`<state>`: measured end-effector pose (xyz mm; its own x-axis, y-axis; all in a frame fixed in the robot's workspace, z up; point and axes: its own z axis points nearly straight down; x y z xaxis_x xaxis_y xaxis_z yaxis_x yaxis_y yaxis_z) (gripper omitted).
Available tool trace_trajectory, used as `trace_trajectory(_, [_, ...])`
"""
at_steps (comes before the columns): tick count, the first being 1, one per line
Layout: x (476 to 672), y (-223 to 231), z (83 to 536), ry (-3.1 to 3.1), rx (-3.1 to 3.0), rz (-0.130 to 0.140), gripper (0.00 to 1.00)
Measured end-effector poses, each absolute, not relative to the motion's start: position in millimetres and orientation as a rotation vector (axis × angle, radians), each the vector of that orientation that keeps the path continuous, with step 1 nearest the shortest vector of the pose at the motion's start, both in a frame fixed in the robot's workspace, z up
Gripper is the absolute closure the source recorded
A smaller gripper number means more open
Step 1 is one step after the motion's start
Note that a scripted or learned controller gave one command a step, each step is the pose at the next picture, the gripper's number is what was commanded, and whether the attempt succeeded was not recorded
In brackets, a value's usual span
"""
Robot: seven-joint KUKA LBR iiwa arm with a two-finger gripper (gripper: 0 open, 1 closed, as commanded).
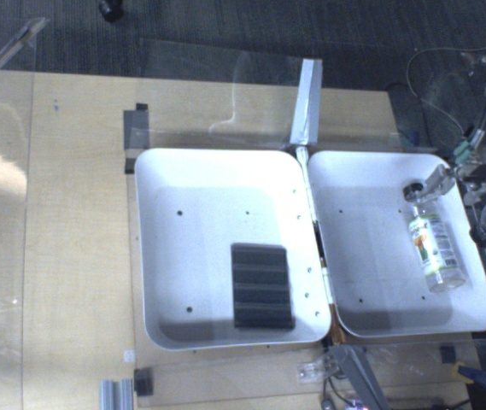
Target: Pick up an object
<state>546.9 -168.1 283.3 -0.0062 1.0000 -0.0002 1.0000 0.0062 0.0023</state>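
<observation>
I am seeing a ribbed black block (262, 286) in the left white bin (161, 229), a clear bottle (434, 248) bearing a green-and-orange label in the right white bin (354, 229), a pale wooden bench (72, 254).

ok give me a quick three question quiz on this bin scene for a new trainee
1. True or false: the black ribbed block lies in the left bin.
2. Which thing lies in the right bin? A) a clear plastic bottle B) a red mug C) a yellow sponge
3. Fill in: the bottle lies on its side near the bin's ____ wall as the camera sees it, its cap pointing toward the top of the view.

Key:
1. True.
2. A.
3. Right. The gripper sits just above the bottle's cap end, at the bin's upper right corner.
</observation>
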Motion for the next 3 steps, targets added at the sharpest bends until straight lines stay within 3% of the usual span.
trace_trajectory(1, [558.3,-180,224,2.338,2.096,0.003,0.00])
trace_trajectory(3, [640.3,-203,89,2.576,1.781,0.009,0.00])
